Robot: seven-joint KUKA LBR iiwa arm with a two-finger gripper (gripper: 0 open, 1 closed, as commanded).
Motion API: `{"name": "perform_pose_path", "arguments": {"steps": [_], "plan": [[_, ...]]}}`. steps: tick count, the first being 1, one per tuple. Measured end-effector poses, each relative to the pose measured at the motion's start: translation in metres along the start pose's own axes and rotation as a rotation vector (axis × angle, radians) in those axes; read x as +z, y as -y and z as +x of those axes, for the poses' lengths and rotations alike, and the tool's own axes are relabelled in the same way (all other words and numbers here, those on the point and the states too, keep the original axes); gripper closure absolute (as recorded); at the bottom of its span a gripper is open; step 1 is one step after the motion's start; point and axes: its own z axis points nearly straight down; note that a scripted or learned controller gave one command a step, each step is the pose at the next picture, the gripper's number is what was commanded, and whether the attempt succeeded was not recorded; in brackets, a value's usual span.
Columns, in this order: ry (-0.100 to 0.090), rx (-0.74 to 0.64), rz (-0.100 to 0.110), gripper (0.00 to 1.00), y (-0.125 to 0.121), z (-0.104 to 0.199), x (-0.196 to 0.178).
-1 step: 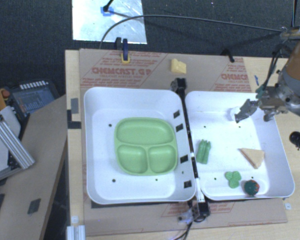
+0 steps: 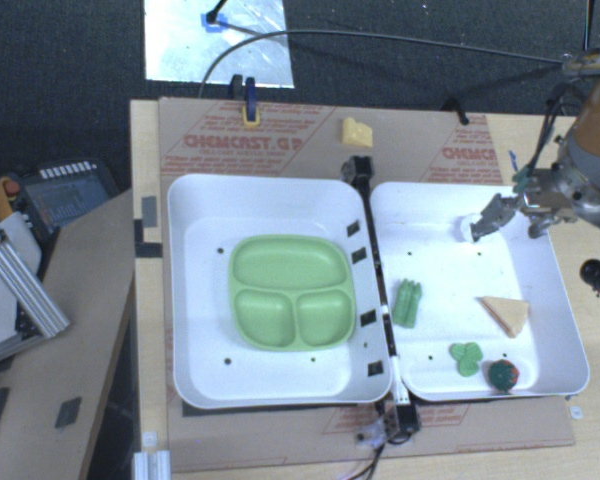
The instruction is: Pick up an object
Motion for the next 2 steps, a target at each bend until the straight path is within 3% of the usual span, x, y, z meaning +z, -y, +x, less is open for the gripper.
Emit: {"name": "perform_pose_path", "arguments": {"steps": [2], "plan": [[-0.001,0.002,0.005,0.00,-0.001,-0.002,0.103]]}}
